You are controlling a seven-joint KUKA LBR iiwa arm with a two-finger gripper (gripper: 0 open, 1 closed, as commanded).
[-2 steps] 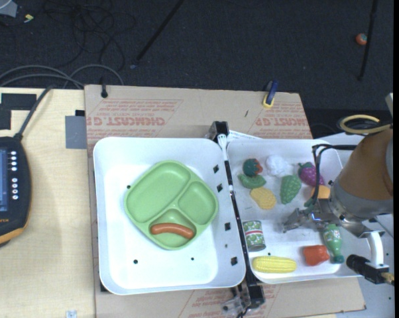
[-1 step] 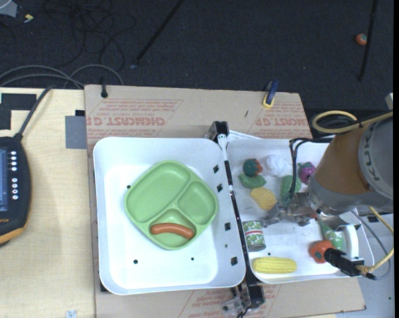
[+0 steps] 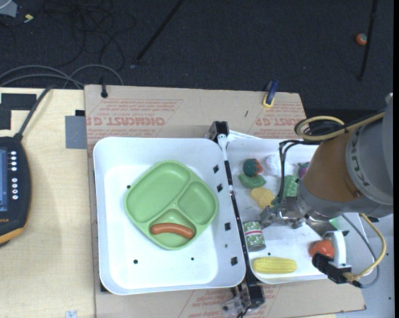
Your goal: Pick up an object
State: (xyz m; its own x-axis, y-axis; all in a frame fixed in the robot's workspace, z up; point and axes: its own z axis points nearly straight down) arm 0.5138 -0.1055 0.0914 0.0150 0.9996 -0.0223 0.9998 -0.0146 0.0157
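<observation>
Low in the right bin (image 3: pixel 299 277), the gripper (image 3: pixel 277 215) hangs over the white floor beneath the grey arm (image 3: pixel 348 171); whether it is open or closed cannot be told, and nothing shows in its grasp; a yellow wedge (image 3: pixel 262 196) lies just beside it, a green and red toy (image 3: pixel 252 167) beyond; a small striped can (image 3: pixel 254 235) stands near the divider; a corn cob (image 3: pixel 274 265) lies along the near wall; an orange piece (image 3: pixel 323 248) sits to the right; in the left bin (image 3: pixel 113 257) a green plate (image 3: pixel 170 201) carries a sausage (image 3: pixel 173 230).
</observation>
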